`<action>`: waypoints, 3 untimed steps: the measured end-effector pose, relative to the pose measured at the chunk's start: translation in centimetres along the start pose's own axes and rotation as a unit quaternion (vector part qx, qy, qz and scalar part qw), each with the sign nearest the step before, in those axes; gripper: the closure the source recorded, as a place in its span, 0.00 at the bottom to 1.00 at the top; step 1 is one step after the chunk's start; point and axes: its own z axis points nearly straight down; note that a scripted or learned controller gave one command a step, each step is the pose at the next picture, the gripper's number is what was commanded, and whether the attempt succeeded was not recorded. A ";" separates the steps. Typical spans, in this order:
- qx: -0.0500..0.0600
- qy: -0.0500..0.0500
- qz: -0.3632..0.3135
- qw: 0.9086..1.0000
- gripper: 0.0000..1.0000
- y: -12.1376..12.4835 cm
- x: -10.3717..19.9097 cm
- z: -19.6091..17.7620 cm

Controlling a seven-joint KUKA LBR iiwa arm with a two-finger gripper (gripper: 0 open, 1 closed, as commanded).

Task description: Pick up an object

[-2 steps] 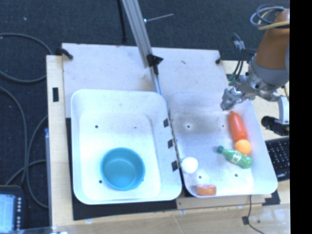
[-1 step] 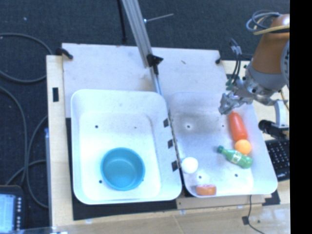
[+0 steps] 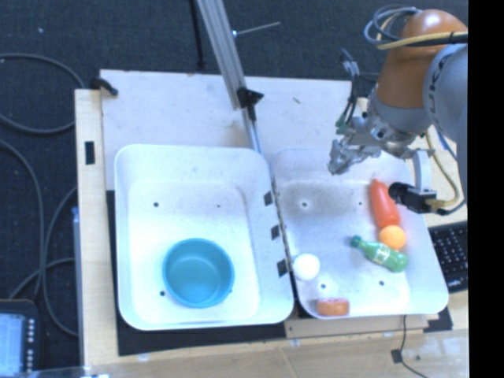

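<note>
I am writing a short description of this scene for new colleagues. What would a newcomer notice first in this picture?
Probably the bright blue bowl, which sits alone in the left bin. Next comes the grey and orange arm at the upper right, its gripper hanging over the far edge of the right bin. Colourful small things cluster there: an orange carrot, a green bottle and a white ball.

Bowl (image 3: 198,272) in left bin (image 3: 138,172); bottle (image 3: 381,253), ball (image 3: 306,266) in right bin (image 3: 303,176).
</note>
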 end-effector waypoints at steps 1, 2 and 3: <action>0.000 0.001 -0.001 1.000 1.00 0.7 5.1 -1.5; 0.001 0.001 -0.001 1.000 1.00 1.2 9.9 -2.5; 0.001 0.000 -0.001 1.000 1.00 1.7 16.0 -1.5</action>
